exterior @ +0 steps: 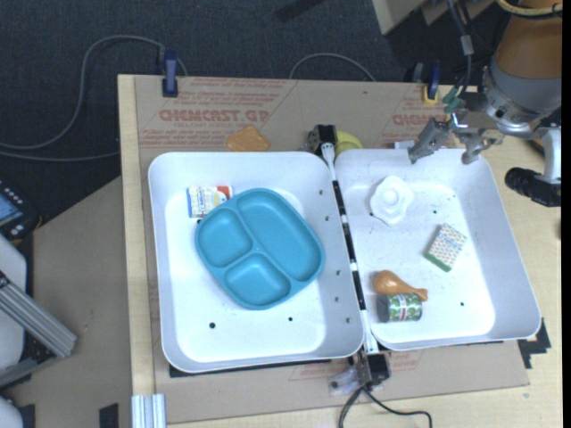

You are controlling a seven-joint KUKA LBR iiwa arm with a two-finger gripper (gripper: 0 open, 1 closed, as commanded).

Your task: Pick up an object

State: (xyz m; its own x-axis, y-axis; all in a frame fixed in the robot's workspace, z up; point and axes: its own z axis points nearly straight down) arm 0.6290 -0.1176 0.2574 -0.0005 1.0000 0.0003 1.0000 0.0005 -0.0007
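My gripper (446,147) hangs over the far edge of the right bin (500,239), fingers spread apart and nothing between them. Below it in that bin lie a white round lid-like object (391,199), a small speckled green-white block (445,246), an orange-brown toy drumstick (397,284) and a little green can (400,308) on its side. The white object is nearest, down and to the left of the gripper.
The left bin (174,266) holds a blue divided plate (258,248) and a small white carton (207,199) at its far left. An orange piece (248,139) and a yellow object (346,142) lie on the cardboard behind the bins.
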